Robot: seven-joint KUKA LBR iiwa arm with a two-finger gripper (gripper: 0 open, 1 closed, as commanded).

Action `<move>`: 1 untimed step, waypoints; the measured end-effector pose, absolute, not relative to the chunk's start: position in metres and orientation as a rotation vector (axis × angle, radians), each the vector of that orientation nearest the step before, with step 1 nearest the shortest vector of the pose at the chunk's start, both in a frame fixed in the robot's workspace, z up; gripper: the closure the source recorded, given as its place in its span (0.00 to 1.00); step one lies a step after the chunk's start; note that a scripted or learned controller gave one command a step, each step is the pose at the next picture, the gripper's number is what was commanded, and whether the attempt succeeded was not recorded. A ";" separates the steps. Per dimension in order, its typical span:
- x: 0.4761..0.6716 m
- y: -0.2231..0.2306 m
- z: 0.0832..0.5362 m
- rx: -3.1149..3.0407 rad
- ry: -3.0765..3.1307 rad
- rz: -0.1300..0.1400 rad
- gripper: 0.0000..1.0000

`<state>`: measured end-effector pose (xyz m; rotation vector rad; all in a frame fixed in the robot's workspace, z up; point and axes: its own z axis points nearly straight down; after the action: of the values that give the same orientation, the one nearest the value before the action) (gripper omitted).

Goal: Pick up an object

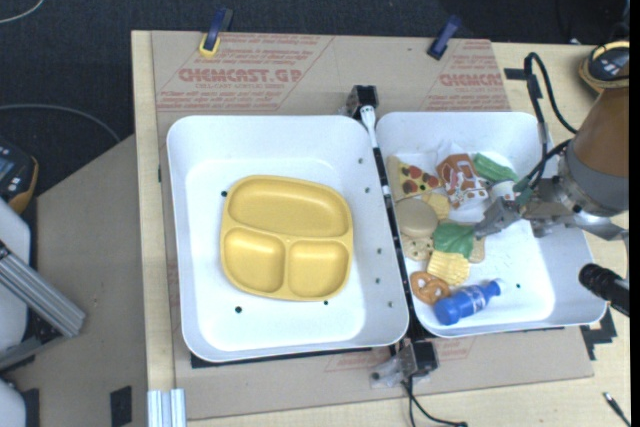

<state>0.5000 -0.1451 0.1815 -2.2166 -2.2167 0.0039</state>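
Camera view showed the gripper (497,212) reaching over the green toy (452,238), grip state unclear, needing descent.

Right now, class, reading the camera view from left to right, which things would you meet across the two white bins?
Yellow three-compartment plastic tray in the left white bin → black divider strip between the bins → blue plastic bottle in the right white bin → grey arm's gripper.
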 end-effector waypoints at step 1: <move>0.492 -0.140 0.121 -2.216 -2.215 0.006 0.00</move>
<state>0.4916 -0.1404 0.1208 -2.2156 -2.2152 0.0058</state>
